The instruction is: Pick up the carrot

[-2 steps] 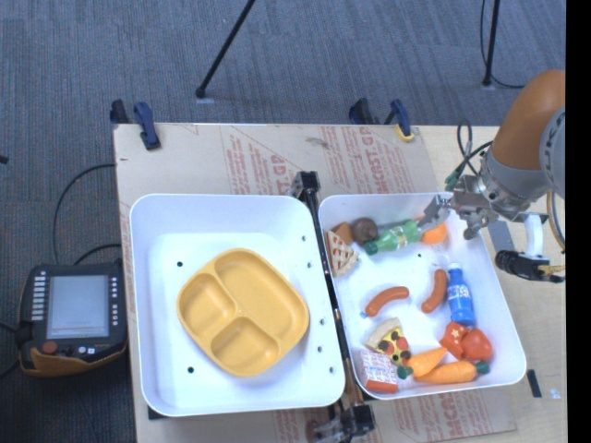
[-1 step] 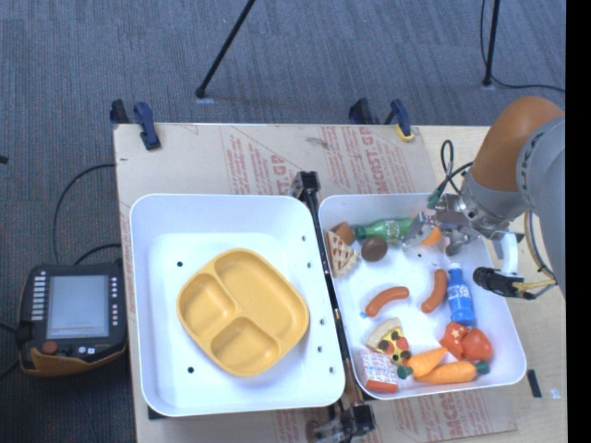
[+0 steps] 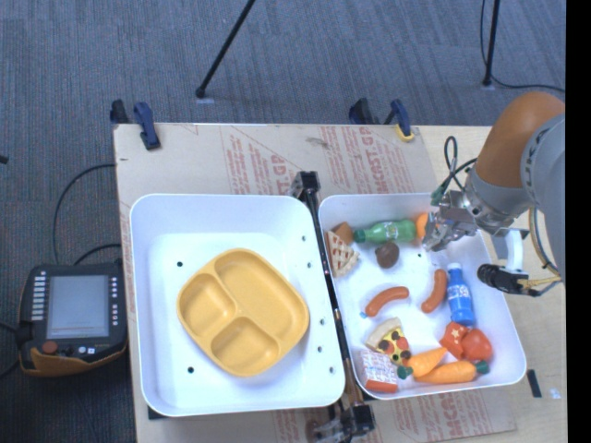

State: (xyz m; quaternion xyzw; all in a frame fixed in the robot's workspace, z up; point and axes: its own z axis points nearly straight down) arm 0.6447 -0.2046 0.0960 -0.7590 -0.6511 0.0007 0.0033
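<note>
An orange carrot (image 3: 454, 373) lies at the front of the right bin (image 3: 506, 314), with a smaller orange carrot-like piece (image 3: 424, 362) just to its left. My gripper (image 3: 438, 233) hangs over the far part of the same bin, well away from those two. It is right beside a small orange piece (image 3: 422, 225) at the end of a green bottle (image 3: 384, 232). I cannot tell what that orange piece is, nor whether the gripper touches it.
The right bin also holds two sausages (image 3: 386, 299), a blue bottle (image 3: 459, 296), a red pepper (image 3: 469, 341), a pizza slice (image 3: 389, 337), a waffle (image 3: 341, 251) and a brown ball (image 3: 387, 255). A yellow divided plate (image 3: 242, 311) sits in the left bin (image 3: 162, 229).
</note>
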